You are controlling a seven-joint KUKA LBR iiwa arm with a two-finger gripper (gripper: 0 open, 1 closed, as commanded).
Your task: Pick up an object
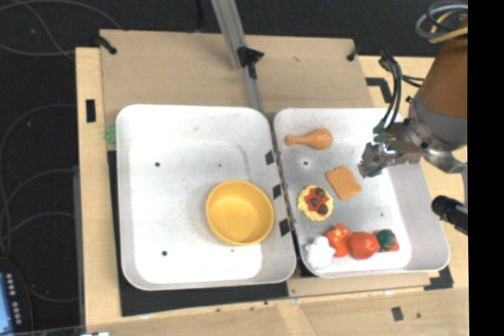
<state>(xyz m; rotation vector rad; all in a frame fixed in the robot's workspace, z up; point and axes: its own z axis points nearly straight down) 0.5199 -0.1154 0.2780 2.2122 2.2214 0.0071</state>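
- Tabletop [236,71] of pale wood carries two shallow white bins side by side across the middle of the frame.
- Left bin [157,145] holds a yellow bowl [239,212], upright, toward its lower right corner.
- Right bin [409,201] holds several toy foods: a brown drumstick [310,139] near its upper left, a tan cracker-like square [343,182] in the middle, and a small yellow tart with red topping [315,202] just below and left of that square.
- Along the lower edge of the right bin sit a white lump [319,252], a red-orange tomato-like piece [356,243] and a small green piece [386,238], close together in a row.
- Grey arm with its orange band [449,83] enters from the right edge of the frame.
- Tool [373,161] hangs over the right bin, just right of the tan square and apart from it; nothing shows between its tips, and whether they are apart or together I cannot tell.
- Metal pole [224,4] slants from the top of the frame down to the gap between the bins.
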